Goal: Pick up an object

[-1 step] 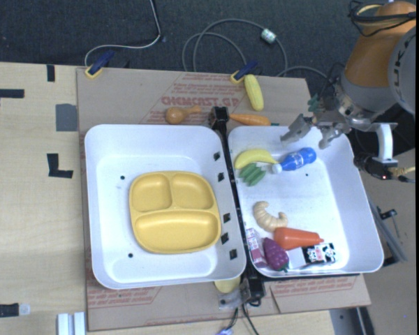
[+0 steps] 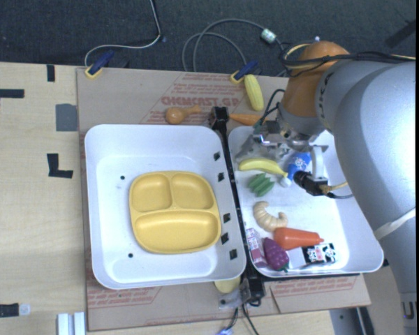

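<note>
Pincer (image 2: 279, 145) hung low over right bin (image 2: 356, 239), far end; whether open or closed, cannot tell. Banana (image 2: 260, 166) lay just beside it, nearer the camera, long axis across the bin.

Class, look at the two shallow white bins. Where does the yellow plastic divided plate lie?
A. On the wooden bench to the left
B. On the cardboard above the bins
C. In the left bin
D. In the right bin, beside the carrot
C: the yellow plastic divided plate lies flat inside the left white bin, apart from the toy foods in the right white bin.
</note>
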You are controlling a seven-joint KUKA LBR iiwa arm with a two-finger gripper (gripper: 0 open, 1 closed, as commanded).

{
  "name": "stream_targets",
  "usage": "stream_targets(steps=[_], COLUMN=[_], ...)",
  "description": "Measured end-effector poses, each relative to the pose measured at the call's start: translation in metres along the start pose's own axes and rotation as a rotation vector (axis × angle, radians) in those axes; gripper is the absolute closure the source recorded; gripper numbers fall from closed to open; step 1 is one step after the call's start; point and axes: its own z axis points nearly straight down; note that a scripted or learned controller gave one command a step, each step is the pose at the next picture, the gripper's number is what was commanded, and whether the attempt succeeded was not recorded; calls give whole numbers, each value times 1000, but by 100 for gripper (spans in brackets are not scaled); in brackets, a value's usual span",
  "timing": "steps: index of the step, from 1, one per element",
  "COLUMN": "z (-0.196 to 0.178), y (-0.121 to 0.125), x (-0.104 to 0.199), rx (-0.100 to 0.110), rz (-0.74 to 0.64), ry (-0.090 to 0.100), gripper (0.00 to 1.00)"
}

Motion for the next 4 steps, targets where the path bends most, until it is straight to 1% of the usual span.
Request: stream_targets(steps=[1,2,3,4], z=[-138,-31,-25,-25], y=[-37,-12,-4,-1], x=[-62,-78,-87,-83], rx=[-13,-20,-13,-28], rz=[10,4,6,1], ry=[-2,-4,-3,-1], gripper=[0,0,0,0])
